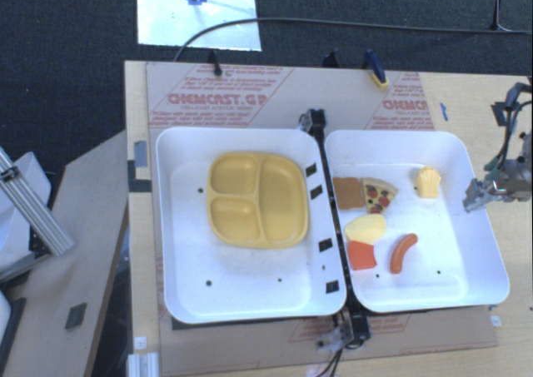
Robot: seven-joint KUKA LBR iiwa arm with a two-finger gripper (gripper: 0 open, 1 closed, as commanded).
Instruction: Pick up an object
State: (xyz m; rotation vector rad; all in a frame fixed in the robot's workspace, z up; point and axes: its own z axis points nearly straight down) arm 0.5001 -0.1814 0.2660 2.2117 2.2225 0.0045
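In the camera view, the hand (481, 194) is being held at the right rim of the right bin (483, 238), over its edge; whether it is apart or together cannot be told, and nothing is being seen between it. Toy foods are being carried in the right bin: a yellow corn piece (428, 182), a pizza slice (378, 195) beside a brown square piece (348, 193), a yellow and red piece (364, 240), and a red sausage (403, 252). A yellow divided plate (254, 200) is being carried in the left bin (183, 284) on the bench (108, 192).
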